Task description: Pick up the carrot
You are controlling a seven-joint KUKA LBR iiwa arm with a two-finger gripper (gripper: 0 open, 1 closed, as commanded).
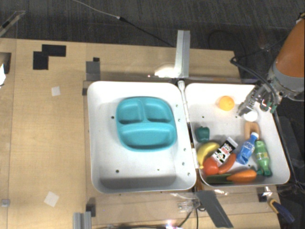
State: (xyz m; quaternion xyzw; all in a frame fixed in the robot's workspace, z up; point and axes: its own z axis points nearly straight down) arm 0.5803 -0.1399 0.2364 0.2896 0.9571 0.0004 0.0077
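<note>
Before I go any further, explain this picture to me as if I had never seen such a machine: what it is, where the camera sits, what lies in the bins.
This is one picture from a camera fixed above a wooden bench, looking down at a slant. On the bench sit two shallow white bins side by side. The left bin holds a teal divided plate. The right bin holds toy food and small bottles: a carrot along the near edge, a banana, a tomato, a blue bottle, a green bottle and an orange ball.

The grey and orange shape at the right is a robot arm. Its gripper hangs over the far right part of the right bin, away from the carrot. Nothing shows between its fingers.
</note>
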